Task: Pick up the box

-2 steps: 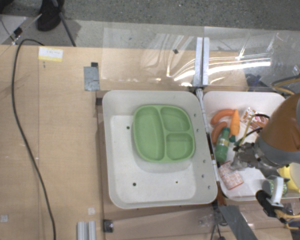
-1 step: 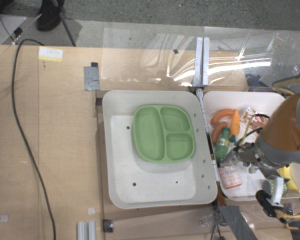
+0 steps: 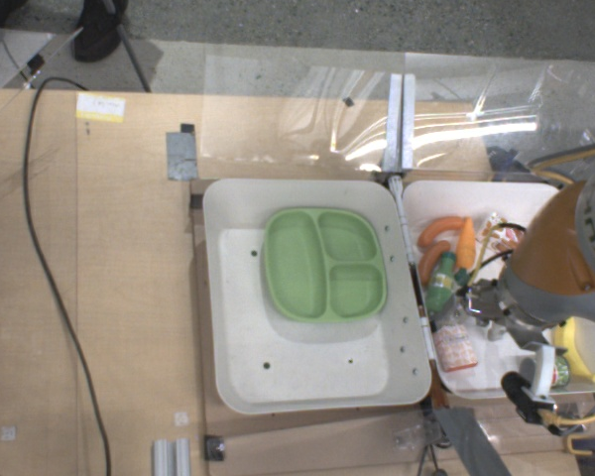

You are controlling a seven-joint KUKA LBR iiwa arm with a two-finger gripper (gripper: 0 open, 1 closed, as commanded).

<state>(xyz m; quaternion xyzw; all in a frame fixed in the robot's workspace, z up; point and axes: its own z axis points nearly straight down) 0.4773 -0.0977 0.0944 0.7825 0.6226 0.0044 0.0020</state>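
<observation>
Box (image 3: 454, 347) | right bin (image 3: 476, 389), 7 o'clock corner, beside bottle (image 3: 442, 284) | hand (image 3: 486, 305) near, at its 1 o'clock; grip state cannot tell | advice: centre over box, descend straight, avoid bottle.

A green divided plate (image 3: 324, 264) lay in the left white bin (image 3: 240, 365); a black cable (image 3: 42, 256) crossed the table (image 3: 99, 315).

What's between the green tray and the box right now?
In the camera view, bare white floor of the left bin, then the two bins' adjoining rims, lie between the tray and the box, which sits in the right bin.
</observation>
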